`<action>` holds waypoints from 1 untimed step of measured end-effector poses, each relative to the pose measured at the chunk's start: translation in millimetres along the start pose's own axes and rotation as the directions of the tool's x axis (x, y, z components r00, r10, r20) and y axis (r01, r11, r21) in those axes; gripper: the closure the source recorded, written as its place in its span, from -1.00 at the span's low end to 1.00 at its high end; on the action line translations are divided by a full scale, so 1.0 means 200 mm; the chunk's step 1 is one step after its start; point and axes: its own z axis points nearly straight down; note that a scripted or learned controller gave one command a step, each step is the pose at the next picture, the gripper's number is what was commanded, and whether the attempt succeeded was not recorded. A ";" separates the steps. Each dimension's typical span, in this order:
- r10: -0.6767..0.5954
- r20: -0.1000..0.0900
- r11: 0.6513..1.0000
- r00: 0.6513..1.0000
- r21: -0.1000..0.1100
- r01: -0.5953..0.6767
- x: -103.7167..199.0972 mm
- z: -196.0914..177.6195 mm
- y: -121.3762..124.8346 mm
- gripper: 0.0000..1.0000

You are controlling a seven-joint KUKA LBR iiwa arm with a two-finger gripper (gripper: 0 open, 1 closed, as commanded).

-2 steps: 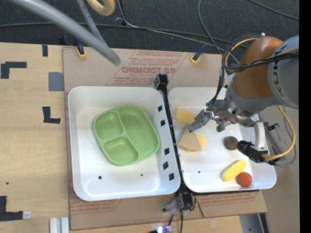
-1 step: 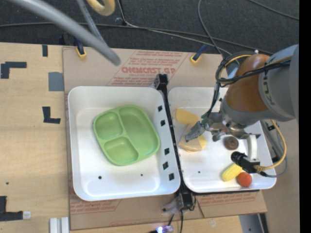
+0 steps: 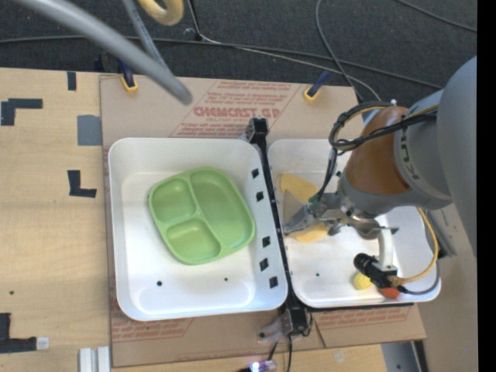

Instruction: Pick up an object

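In the camera view, two shallow white bins stand side by side on a cardboard sheet with red print, and this sheet lies on the wooden bench. The left bin is in the middle of the frame and holds a green plate with three compartments, which lies flat and a little turned, nearer to the upper part of the bin. A black strip runs between the two bins. The right bin is in the right half of the frame. There the grey arm comes in from the right edge, with its orange band above the upper part of this bin. The end effector is low in the left part of the right bin, close to the black strip, and points to the left; it cannot be told if it is apart or together. A pale yellow piece lies just above it in the frame, near the bin's left wall. A stronger yellow piece lies just below the end effector, partly covered by it, and it is not clear if they touch. Two yellow clamps sit on the upper edge of the cardboard sheet. Some black tape marks are on the bench at the left of the frame.
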 end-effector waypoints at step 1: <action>0.000 0.006 1.000 1.000 -0.012 0.000 -0.01 -0.08 0.02 1.00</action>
